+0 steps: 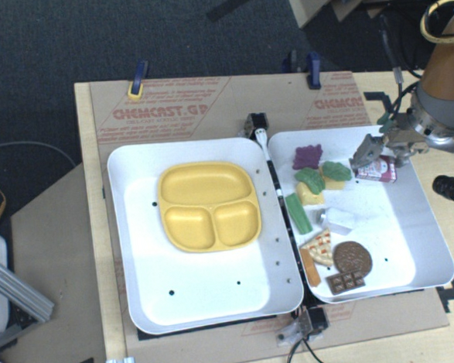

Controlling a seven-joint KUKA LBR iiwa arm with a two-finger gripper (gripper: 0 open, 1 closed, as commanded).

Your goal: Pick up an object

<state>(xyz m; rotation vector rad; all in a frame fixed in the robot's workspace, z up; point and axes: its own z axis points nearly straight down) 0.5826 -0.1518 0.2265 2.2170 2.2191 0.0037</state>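
Note:
The right bin (424, 225) holds several toy foods. Among them are purple grapes (307, 156), a green leafy piece (335, 169), a green bar (297, 213), a pizza slice (319, 249), a round brown cookie (352, 256) and a chocolate piece (346, 282). My gripper (379, 157) hangs low over the bin's far right part. A pink and white packet (380, 173) lies right beneath it, partly hidden. Whether the gripper touches the packet is unclear.
The left bin (139, 253) carries a yellow divided plate (210, 204). A black divider (273, 181) runs between the bins. Blue and yellow clamps (136, 81) sit on the board's far edge. The arm (442, 100) comes in from the right.

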